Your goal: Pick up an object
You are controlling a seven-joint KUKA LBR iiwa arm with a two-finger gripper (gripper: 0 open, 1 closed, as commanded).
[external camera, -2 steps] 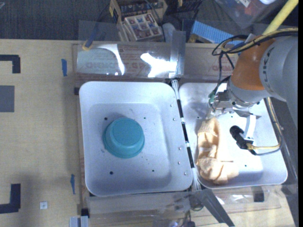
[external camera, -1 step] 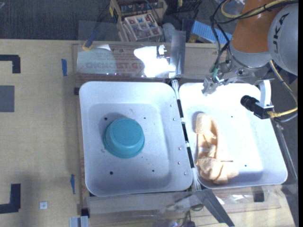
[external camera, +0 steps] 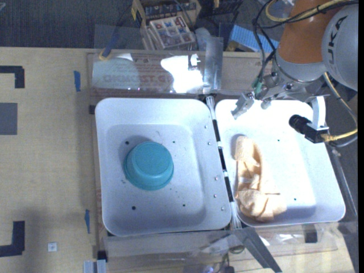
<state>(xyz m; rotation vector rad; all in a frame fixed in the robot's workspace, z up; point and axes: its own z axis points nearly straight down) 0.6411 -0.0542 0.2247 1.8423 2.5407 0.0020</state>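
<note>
You are at the approach step: your gripper (external camera: 245, 104) hangs over the far left corner of the right bin (external camera: 318, 209), holding nothing, and I cannot tell its state. The tan cloth (external camera: 251, 181) lies nearer, along that bin's left wall; a teal bowl (external camera: 149, 165) sits in the left bin (external camera: 108, 124). Next, come nearer over the cloth and descend.

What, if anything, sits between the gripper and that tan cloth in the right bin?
Nothing visible. The gripper is at the far left corner of the right bin, and the tan cloth lies below it along the bin's left wall, with bare white floor between. The blue bowl sits in the left bin.
</note>
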